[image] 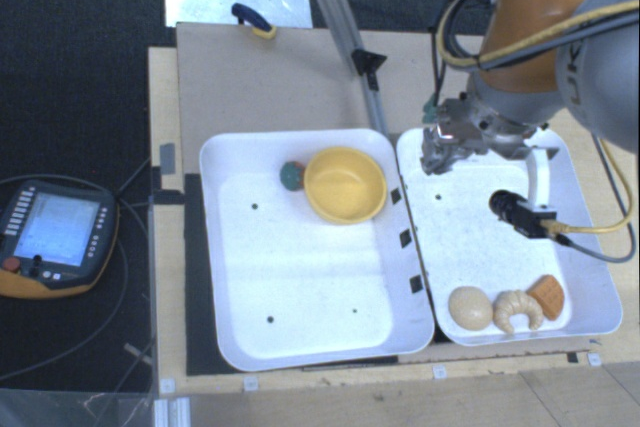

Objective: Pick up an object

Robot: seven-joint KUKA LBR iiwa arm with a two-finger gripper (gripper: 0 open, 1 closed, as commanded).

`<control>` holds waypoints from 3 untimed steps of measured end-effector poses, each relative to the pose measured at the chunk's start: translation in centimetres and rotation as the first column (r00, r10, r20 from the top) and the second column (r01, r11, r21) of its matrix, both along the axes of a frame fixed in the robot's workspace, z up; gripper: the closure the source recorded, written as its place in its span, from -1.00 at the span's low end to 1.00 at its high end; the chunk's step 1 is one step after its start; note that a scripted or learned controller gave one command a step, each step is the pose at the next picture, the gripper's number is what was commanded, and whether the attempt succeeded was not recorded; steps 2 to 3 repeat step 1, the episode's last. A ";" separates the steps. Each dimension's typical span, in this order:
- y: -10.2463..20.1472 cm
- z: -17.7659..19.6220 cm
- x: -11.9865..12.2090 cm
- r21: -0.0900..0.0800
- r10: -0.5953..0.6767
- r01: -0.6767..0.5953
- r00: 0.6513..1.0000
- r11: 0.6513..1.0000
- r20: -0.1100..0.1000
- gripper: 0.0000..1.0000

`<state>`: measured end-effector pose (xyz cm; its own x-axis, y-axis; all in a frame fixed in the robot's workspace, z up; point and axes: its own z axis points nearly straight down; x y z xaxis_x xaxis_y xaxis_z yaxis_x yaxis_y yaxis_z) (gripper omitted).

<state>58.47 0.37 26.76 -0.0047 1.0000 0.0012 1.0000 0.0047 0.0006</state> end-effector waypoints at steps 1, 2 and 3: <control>5.3 -2.0 1.7 0.000 0.000 0.000 1.000 1.000 -0.002 1.00; 5.3 -2.0 1.7 0.000 0.000 0.000 1.000 1.000 -0.002 1.00; 5.3 -2.0 1.7 0.000 0.000 0.000 1.000 1.000 -0.002 1.00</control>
